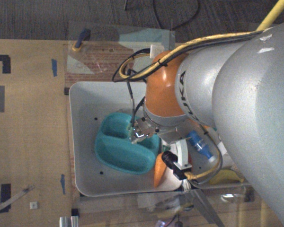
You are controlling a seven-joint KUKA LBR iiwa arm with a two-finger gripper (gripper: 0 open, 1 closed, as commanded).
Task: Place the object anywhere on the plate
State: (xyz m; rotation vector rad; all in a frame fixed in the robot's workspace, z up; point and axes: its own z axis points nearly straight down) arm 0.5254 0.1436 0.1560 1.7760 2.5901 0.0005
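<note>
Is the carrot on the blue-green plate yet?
No. The orange carrot lies in the white bin, beside the teal divided plastic plate, at its rim rather than in a compartment. The hand hovers over the plate.

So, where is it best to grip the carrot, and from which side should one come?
Probably at the carrot's thick middle, coming from above with the fingers across its narrow width. It lies lengthwise beside the teal plate, and the tapered tip would likely slip.

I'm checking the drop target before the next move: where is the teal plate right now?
The teal plate lies in the white bin, toward its lower middle, just left of the orange carrot and under the gripper.
</note>
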